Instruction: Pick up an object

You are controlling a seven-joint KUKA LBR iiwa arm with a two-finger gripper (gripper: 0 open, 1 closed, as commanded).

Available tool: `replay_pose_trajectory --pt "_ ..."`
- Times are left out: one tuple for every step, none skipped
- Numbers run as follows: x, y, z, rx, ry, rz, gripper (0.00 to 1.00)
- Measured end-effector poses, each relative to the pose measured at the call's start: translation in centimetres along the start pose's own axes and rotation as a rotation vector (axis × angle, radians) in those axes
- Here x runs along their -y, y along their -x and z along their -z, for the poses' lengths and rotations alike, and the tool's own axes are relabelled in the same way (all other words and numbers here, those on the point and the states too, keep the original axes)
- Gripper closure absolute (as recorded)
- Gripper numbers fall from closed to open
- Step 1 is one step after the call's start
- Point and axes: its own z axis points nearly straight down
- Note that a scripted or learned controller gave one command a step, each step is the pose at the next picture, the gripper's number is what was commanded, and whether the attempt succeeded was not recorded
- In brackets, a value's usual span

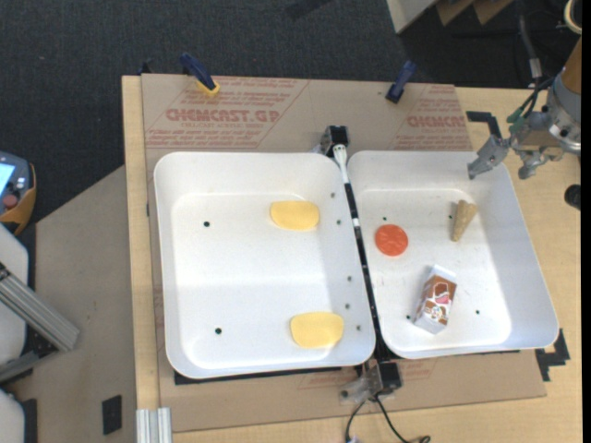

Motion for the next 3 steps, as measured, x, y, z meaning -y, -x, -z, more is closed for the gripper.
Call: replay_pose_trajectory --pt "-0.5 -2.1 -13.6 -0.004 -0.009 0.001 0.0" --pt "-0.9 -1.9 -11.6 0.002 0.004 0.002 1.0" --pt "-3.2 -11.4 -7.9 -0.002 0.008 0.01 1.0"
